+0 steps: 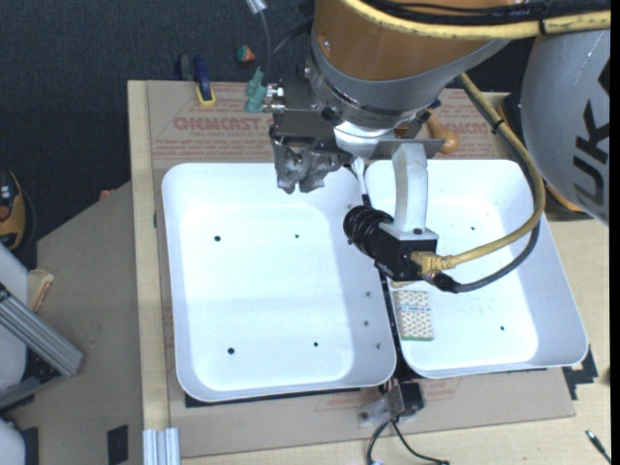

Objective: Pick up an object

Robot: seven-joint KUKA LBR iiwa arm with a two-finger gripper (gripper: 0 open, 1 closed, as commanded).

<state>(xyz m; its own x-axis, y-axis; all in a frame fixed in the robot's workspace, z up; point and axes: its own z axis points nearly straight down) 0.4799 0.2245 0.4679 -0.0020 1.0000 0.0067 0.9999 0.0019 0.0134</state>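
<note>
I'm in a robotics lab or test cell, not a home: my bench (145, 260) is a plywood board w/ cardboard (218, 122) taped under two shallow white bins (184, 260), alu framing (39, 337) at the left edge, dark carpet (77, 27) around, loose cables & connectors (392, 410) by the front, a yellow hose (484, 250) running off my wrist

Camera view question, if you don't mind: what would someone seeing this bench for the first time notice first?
The big grey arm with its orange band dominates the top of the view, hanging over the seam between the two bins. Below it the gripper sits at the far edge of the left bin. A small patterned packet lies in the right bin, against its left wall, just under a black fitting with a yellowish cable.
</note>
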